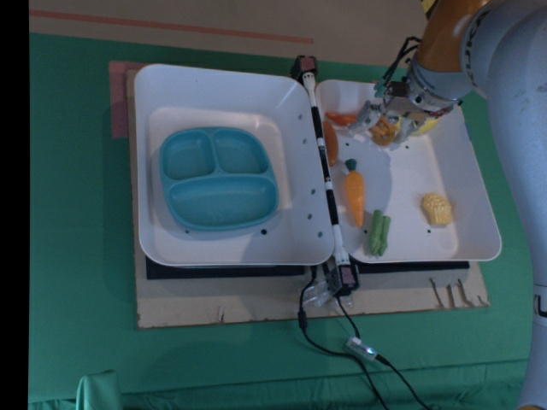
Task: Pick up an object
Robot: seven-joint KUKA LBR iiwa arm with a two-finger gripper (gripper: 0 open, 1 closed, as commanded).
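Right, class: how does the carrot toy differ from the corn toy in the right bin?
The carrot is orange with a green top; the corn is yellow. The carrot is long and tapered, the corn short and blocky. The carrot lies near the bins' divider, the corn toward the outer side. Both lie loose in the right bin.

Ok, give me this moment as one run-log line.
arm: over right bin far end | gripper: low at an orange-yellow item | grasp: unconfirmed | carrot, corn: lying untouched | left bin: blue tray
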